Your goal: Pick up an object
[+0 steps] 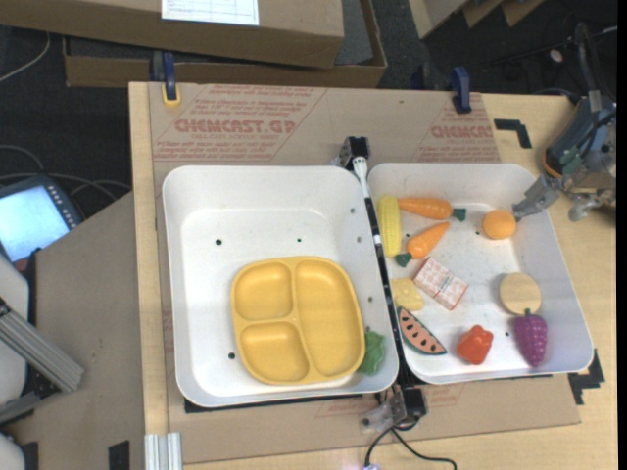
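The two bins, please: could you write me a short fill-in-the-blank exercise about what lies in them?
1. The yellow tray lies in the ___ bin.
2. The tray has ___ compartments.
3. The grapes are coloured ___.
4. The orange lies in the right bin, near the ___.

Missing words: left; three; purple; hand

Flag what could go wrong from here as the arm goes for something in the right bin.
1. The hand sits at the shallow white right bin's far right rim; descending there may strike the wall.
2. The small round orange fruit beside it could roll away.
3. The two orange toy carrots touch the yellow corn cob, inviting a double grab.
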{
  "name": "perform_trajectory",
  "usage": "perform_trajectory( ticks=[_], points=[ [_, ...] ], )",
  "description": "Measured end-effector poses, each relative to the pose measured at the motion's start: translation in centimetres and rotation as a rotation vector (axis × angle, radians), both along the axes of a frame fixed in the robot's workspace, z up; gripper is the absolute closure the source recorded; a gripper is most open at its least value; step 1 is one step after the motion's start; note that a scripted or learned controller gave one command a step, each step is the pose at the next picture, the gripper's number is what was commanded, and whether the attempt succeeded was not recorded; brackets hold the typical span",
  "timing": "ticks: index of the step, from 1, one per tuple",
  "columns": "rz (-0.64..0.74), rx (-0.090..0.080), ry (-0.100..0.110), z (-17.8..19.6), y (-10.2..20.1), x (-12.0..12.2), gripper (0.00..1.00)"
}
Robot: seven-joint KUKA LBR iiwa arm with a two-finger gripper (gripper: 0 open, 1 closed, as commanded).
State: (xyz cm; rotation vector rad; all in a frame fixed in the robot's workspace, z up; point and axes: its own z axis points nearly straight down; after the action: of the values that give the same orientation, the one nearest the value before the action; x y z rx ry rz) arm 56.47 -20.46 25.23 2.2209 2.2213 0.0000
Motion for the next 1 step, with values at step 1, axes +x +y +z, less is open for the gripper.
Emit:
perform_trajectory(
  ticks=[1],
  points=[
    [0.004,0.002,0.004,-16.12,1.86,6.66,0.0]
  ],
)
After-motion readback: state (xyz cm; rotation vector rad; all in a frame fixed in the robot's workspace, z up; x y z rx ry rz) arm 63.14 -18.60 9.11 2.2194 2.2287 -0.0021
